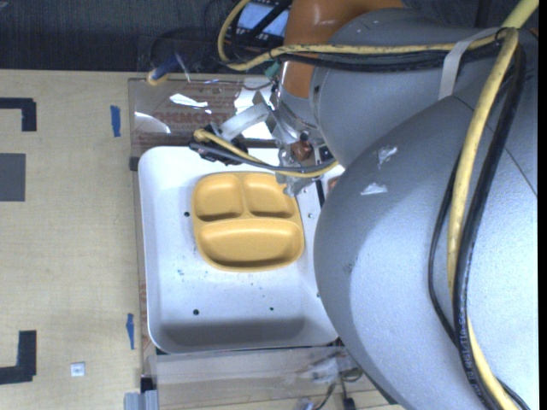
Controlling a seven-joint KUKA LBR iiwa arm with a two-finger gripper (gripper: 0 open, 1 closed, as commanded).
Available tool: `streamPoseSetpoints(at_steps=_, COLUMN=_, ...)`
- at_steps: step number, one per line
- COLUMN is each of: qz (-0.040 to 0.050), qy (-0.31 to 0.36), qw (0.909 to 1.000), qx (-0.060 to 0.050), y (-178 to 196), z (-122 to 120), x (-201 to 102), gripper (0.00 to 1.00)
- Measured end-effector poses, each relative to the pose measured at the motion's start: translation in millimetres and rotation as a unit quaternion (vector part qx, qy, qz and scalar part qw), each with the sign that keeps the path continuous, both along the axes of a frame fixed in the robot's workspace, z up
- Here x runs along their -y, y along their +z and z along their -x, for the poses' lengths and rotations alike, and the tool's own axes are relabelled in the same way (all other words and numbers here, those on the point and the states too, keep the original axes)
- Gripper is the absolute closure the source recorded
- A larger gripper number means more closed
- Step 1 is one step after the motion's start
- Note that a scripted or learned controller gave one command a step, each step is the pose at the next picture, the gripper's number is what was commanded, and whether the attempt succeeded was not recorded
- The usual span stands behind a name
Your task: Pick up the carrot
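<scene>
While beneath the arm [427, 229], one yellow tray [247, 220], one white bin [171, 297].

Glossy yellow plastic tray [247, 221] (smooth), matt white bin [171, 289], pale wood bench [68, 229]

This is a robotics lab or test cell, not a home or kitchen. A large grey industrial arm [410, 229] with an orange band [329, 2] fills the space right of a shallow white bin [171, 297]. Yellow cables [479, 143] run along the arm, and more cables coil above the bin against a dark backdrop. The bin sits on a pale wooden table [68, 229], which left of the bin bears black corner marks [21, 114] and blue tape tabs [115, 120], like calibration markings. Inside the bin lies a yellow divided tray [246, 220].
</scene>
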State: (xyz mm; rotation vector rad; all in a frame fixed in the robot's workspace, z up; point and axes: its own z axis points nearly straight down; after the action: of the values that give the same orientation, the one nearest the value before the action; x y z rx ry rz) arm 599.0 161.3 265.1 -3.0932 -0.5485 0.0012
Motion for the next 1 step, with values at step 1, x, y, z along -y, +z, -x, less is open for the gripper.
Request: streamPoseSetpoints(at_steps=1, qz=0.0003, qy=-0.046, qw=0.9989, qx=0.0, y=-11.5, z=21.0, x=5.7, gripper=1.0)
